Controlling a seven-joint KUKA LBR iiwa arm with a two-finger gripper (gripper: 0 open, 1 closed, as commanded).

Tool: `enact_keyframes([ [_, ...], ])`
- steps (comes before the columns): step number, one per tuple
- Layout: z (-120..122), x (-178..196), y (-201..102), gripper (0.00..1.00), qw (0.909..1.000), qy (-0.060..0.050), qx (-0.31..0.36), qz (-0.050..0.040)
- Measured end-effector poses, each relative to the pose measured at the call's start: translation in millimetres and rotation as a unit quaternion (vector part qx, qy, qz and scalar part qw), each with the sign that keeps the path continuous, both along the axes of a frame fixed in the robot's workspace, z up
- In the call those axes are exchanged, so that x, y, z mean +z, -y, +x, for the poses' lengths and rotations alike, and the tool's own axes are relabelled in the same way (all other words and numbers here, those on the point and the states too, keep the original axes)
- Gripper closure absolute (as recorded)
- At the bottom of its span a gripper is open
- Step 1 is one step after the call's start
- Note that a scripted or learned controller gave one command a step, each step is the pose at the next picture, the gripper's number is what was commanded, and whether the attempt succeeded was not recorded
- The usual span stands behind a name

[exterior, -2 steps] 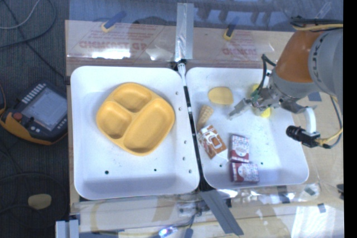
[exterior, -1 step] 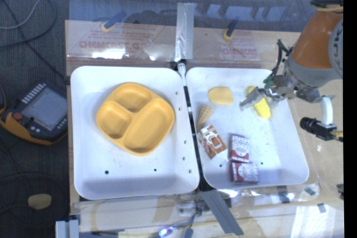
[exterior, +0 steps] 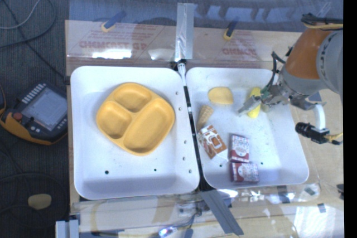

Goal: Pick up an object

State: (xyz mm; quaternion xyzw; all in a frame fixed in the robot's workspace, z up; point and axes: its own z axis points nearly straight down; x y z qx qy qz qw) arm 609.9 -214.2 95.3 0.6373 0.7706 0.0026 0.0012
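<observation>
Robot lab: bench (exterior: 83,44), teach pendant (exterior: 39,111)

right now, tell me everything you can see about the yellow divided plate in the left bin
The yellow divided plate looks like smooth, matte plastic, a rounded shape split by raised ridges into three compartments, two smaller ones toward the top and left and a larger one at lower right. It lies flat and upright near the middle of the left bin, turned at an angle. Nothing else touches it.

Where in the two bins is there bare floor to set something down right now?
Left bin: a bare strip along the near wall, below the yellow divided plate. Right bin: bare floor at the near right, between the two red cartons and the right wall. Crowded: the far part, where the claw meets a yellow piece, beside the yellow lump and cone.
</observation>
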Motion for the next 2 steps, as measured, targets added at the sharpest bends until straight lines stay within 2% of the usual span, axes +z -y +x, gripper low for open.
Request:
enact_keyframes([
  [1, -1, 8, -1, 1.00, 1.0000, -0.001, 0.000, 0.0001],
  [2, 43, 114, -56, 1.00, 1.0000, -0.002, 0.006, -0.0021],
])
